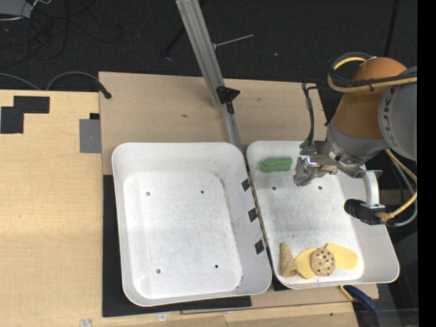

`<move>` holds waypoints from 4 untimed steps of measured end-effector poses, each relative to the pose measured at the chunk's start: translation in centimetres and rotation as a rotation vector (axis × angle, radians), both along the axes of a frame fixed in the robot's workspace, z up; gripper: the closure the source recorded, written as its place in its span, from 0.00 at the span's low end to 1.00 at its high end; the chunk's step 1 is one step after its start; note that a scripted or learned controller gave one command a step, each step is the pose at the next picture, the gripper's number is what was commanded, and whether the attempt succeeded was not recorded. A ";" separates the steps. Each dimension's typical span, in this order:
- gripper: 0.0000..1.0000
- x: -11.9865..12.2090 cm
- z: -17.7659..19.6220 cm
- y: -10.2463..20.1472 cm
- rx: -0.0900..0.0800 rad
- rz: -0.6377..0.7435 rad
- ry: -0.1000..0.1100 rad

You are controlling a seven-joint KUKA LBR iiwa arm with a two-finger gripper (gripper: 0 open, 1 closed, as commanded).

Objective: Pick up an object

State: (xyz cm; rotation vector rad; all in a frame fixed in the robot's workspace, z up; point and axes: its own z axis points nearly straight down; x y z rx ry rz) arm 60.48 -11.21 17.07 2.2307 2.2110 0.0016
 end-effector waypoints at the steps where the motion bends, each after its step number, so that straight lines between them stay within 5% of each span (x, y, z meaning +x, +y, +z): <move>1: 1.00 0.5 4.6 0.5 0.000 0.010 -0.002; 2: 1.00 0.5 6.7 0.4 0.000 0.010 0.001; 4: 1.00 1.6 5.1 12.0 0.002 0.014 0.004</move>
